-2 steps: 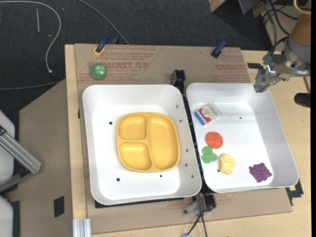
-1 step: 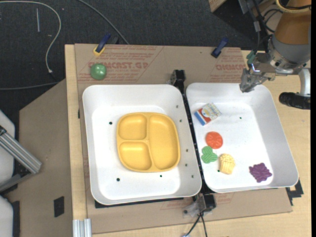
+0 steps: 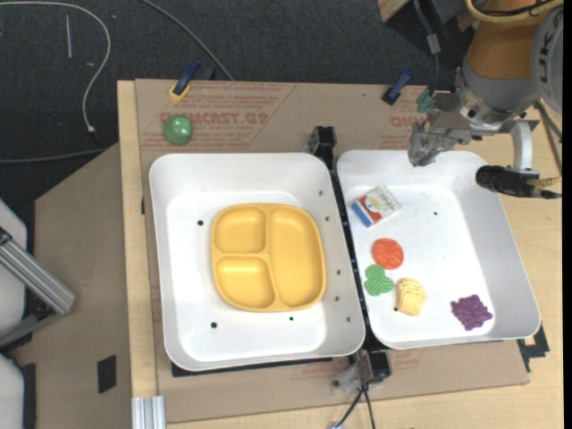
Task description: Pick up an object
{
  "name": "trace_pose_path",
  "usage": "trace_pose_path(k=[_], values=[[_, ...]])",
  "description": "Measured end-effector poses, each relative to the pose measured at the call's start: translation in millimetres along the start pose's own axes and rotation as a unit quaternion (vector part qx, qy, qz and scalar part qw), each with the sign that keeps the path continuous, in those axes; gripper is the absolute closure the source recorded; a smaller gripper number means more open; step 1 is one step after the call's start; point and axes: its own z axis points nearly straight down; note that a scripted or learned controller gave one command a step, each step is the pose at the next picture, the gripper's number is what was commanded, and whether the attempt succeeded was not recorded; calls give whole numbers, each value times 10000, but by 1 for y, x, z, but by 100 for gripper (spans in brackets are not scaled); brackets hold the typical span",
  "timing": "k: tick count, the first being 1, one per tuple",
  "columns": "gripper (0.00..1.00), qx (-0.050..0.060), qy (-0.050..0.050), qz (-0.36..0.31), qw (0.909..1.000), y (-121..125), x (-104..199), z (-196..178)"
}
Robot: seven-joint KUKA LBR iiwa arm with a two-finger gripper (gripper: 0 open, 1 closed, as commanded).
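A green ball (image 3: 178, 130) sits on the cardboard at the far left, outside both bins. The left bin (image 3: 170, 239) holds a yellow plate (image 3: 268, 257) with three compartments, nothing in them.

In the right bin (image 3: 514, 266) lie the candidates. A small carton (image 3: 376, 206) rests toward the far left of it. Nearer, an orange piece (image 3: 387, 254), a green piece (image 3: 378, 281) and a corn cob (image 3: 409, 296) crowd together, the green one touching or nearly touching its neighbours. A purple grape bunch (image 3: 471, 311) lies alone near the right wall.

The gripper (image 3: 427, 147) hangs at the far edge of the right bin, above its rim, with nothing seen between its fingers; whether they are spread or closed I cannot tell from this angle.

My judgement: no pick has begun. The carton is the closest target and stands apart from the rest, so it is a clean first choice. Come straight down over its middle, fingers across the narrow side. Avoid the cluster, where closing on one piece would likely nudge another. The grapes are a fair second option but sit close to the wall.
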Motion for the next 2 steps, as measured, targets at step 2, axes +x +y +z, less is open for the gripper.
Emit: trace_pose_path(k=[2], values=[[100, 12, -1, 2, 10000, -19, 101, 25]])
